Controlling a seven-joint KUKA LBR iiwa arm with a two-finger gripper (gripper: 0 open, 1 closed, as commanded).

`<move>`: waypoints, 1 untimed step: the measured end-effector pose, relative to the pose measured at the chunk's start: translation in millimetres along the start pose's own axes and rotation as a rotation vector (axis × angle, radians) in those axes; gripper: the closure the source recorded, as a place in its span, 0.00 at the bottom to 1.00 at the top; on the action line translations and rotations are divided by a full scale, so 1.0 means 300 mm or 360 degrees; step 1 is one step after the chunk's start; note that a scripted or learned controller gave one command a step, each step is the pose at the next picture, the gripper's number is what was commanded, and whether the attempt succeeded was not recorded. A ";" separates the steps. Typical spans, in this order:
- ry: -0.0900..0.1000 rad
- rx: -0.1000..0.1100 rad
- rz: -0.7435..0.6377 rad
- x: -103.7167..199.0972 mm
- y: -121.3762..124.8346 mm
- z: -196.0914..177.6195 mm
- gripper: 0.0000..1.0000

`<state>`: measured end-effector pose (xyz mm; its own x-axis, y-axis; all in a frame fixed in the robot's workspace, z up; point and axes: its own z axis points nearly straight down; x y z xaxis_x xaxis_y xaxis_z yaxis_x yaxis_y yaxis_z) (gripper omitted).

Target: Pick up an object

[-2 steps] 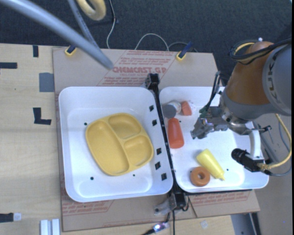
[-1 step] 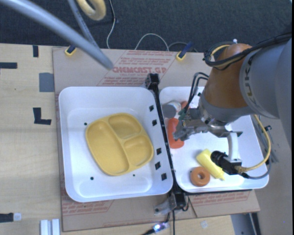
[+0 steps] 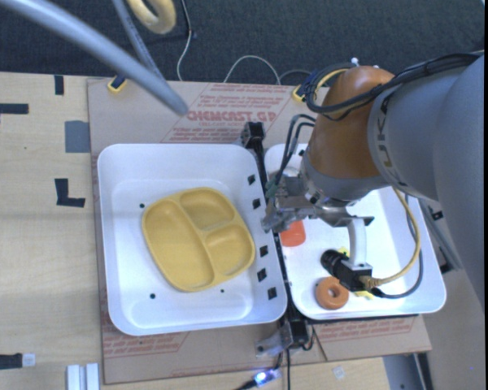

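Note:
My gripper [image 3: 286, 218] hangs low over the left side of the right bin [image 3: 427, 299], close to the wall between the two bins. An orange-red object [image 3: 293, 236] lies right below it, partly hidden by the wrist. An orange-brown ring [image 3: 333, 293] lies near the front of the same bin. The left bin [image 3: 118, 218] holds a yellow divided plate [image 3: 198, 237] with three compartments.
The arm's large grey and orange body [image 3: 366, 136] covers most of the right bin. Black clips [image 3: 261, 250] line the divider between the bins. A grey pole [image 3: 81, 39] crosses the upper left above the cardboard [image 3: 228, 112].

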<state>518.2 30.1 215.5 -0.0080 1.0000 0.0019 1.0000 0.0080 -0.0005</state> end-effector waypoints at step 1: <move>-0.0001 0.0002 0.0001 0.160 0.014 -0.011 1.00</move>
